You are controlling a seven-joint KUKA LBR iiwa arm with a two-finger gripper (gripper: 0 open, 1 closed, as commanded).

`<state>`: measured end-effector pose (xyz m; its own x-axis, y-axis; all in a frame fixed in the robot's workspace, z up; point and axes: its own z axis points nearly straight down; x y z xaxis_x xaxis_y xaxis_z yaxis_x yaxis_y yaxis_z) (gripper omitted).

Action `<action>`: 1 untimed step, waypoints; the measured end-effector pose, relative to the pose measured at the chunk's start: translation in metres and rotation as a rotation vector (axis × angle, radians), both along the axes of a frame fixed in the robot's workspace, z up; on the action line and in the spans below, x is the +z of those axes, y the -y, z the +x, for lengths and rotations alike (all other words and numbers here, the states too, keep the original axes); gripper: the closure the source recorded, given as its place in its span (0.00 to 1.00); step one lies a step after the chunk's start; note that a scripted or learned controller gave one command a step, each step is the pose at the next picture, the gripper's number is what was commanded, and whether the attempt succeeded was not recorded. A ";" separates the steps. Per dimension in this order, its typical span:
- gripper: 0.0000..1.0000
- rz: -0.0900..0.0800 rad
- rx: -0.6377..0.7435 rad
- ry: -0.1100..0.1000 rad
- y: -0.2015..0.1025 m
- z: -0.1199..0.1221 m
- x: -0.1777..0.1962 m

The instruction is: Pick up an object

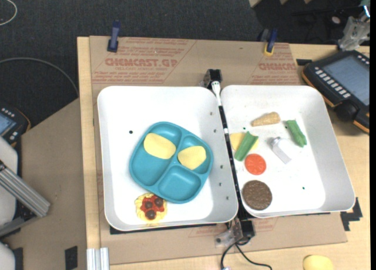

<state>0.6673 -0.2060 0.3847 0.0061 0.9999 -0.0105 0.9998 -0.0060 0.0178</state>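
Observation:
The right bin (317, 198) holds several small toy foods: a tan bread piece (265, 119), a green piece (296, 133), a green pod (246, 145) lying over a yellow wedge (235, 140), a grey-white piece (279, 149), a red-orange disc (255, 163) and a brown round patty (257, 195). In the left bin (114, 204) sits a blue divided plate (170, 180) with two yellow pieces (158, 145) (192, 156) in its upper compartments. A yellow piece with red berries (150, 206) lies by the plate's front edge.
The bins stand side by side on a cardboard sheet (176, 57) held by two clamps (113, 36) (270, 40). A black tablet-like pendant (343, 83) lies at the right. A yellow object (317, 262) rests at the bench's front right.

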 end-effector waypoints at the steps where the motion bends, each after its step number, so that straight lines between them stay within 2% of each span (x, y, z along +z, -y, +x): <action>1: 1.00 0.006 0.010 0.004 -0.054 -0.053 0.164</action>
